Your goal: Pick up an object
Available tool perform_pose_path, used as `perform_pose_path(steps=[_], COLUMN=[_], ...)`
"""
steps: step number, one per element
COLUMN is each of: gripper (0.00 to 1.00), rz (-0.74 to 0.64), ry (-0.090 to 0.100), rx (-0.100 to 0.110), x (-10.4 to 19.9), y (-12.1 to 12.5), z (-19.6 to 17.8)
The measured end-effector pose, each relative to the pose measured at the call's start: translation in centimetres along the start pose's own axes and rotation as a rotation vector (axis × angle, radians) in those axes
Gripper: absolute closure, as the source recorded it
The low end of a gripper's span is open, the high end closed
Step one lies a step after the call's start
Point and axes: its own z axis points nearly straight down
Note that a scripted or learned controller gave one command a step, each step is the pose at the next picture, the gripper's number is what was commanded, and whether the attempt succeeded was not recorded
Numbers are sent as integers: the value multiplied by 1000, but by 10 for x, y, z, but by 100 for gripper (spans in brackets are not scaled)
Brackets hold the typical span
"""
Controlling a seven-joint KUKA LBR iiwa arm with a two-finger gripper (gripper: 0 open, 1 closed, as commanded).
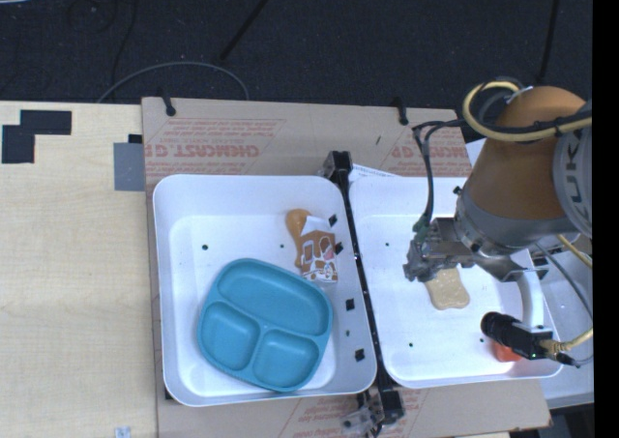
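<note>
Lighting even, diffuse, from overhead. White bins (174,233) bright, near overexposed on floors; little wall detail. Soft short shadows under blue tray (263,325) and below arm (527,170). Dark floor (290,11) at top underexposed, cables barely legible. Mild sheen on arm's orange band. Overall slightly soft, low resolution; print on cardboard (208,148) blurred. No obvious edge distortion.
</note>
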Motion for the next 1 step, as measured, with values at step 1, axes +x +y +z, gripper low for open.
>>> perform_pose_path(steps=[1], gripper=[100], rz=[-1], ry=[0], rx=[0], x=[56], y=[-3], z=[-6])
